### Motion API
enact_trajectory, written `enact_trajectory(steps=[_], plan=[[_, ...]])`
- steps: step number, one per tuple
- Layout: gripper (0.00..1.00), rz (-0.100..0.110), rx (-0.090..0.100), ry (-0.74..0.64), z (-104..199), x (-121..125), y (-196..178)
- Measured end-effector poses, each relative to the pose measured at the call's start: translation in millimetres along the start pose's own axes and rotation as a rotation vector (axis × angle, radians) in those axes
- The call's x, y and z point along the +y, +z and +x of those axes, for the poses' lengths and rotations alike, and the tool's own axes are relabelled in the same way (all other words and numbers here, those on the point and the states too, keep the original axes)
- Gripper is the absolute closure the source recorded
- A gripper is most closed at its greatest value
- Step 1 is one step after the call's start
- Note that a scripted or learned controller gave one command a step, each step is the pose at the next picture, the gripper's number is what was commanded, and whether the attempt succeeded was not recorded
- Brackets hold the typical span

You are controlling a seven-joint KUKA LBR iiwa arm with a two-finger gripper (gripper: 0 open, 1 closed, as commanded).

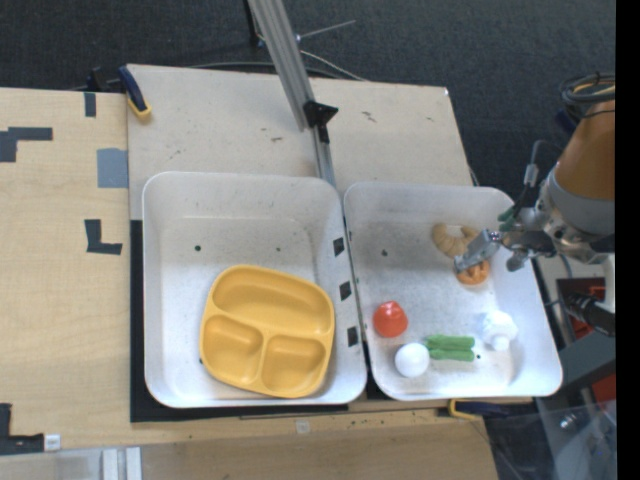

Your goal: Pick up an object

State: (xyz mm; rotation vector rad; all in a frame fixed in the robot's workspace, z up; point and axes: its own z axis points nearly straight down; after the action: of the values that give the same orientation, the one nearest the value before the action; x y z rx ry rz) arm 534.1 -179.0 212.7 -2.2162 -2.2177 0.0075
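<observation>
The objects for picking lie in the right bin (520, 373), in the right half of the frame. A tan, curved piece (450, 236) rests in its upper part, and just beside it, to the lower right, there is an orange round piece (474, 274). The gripper (476, 255) hangs directly over these two, reaching from the right edge of the frame; whether its jaws are apart or together I cannot tell, and nothing is seen between them. Lower in the same bin are a red ball-like object (390, 319), a white ball (411, 359), a green oblong item (451, 348) touching the white ball's right side, and a small white object (497, 328) near the right wall. The left bin (160, 268) holds a yellow divided tray (267, 330), lying flat in its lower middle part.
</observation>
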Motion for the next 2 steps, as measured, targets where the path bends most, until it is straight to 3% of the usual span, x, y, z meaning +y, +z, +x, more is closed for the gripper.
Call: enact_trajectory(steps=[2], plan=[[0.00,0.000,0.001,-0.001,8,-8,122]])
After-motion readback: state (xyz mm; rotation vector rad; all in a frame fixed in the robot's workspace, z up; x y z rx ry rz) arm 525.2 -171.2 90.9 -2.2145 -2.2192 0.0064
